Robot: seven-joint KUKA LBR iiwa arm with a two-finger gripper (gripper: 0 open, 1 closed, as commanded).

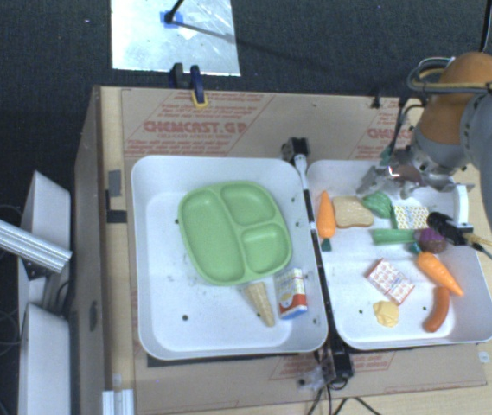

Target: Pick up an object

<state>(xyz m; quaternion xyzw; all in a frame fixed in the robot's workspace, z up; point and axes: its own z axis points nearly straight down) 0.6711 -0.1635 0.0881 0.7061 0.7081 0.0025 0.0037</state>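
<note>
The table (228,119) is topped with a brown sheet printed in red letters. Two white bins lie on it side by side, touching: the left bin (155,258) and the right bin (479,309). A blue-and-yellow clamp (196,85) sits at the far edge.

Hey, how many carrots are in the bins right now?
2. One carrot stands along the right bin's left wall beside the divider. The other carrot lies near that bin's right side, just above an orange-red sausage. The arm may hide more.
</note>
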